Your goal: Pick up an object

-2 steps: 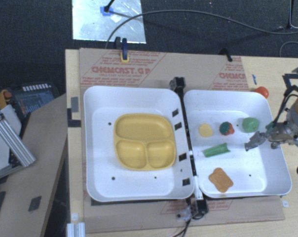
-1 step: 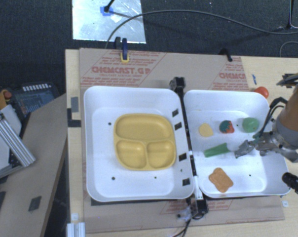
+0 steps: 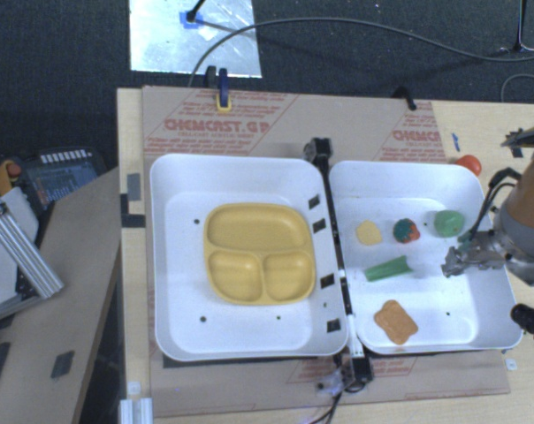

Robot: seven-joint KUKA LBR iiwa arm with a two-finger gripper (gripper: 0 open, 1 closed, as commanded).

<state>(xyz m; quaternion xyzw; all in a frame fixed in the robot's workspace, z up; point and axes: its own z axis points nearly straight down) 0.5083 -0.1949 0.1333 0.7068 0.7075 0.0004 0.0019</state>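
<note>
Camera view is showing the gripper [image 3: 455, 261] hanging low at the right bin's [image 3: 444, 177] right side with nothing between its claws, whose spread cannot be told, while the green stick [image 3: 387, 269] is lying nearby, unpicked.

"CHEMCAST" in red print on the brown protective sheet [image 3: 289, 113] under the bins, readable twice: at 11 o'clock of the left bin [image 3: 240, 254] reads "CHEMCAST. G P" or close, last letters unclear; at 12 o'clock of the right bin [image 3: 417, 254] the same print runs upside down and is partly cut off. Nothing else is legible.
</note>
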